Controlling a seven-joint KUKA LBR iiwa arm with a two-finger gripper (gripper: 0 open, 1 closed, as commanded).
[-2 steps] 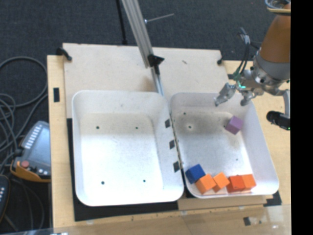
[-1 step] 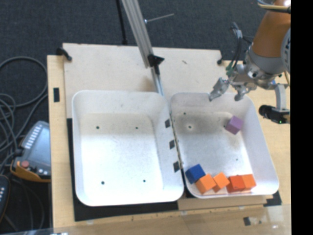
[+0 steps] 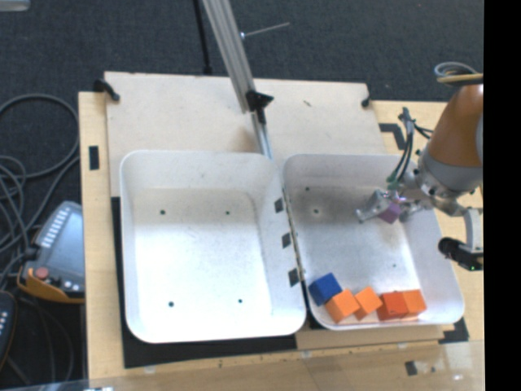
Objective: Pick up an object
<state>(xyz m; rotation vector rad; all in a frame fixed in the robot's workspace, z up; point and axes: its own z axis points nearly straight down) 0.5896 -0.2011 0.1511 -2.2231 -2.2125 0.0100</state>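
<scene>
Fingers (image 3: 383,209) look clamped on a small purple block (image 3: 391,212) over the right bin (image 3: 444,300), so I'd call this the lift step, and next I'd just raise it straight up, slowly.

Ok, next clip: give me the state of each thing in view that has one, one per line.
gripper: over the right bin, a small purple object between its fingers
purple object: held at the fingertips, above the bin floor as far as I can tell
blue block: resting in the right bin, near its front wall
orange blocks: resting in a row along the right bin's front wall
right bin: holds all the blocks
left bin: flat on the bench
</scene>
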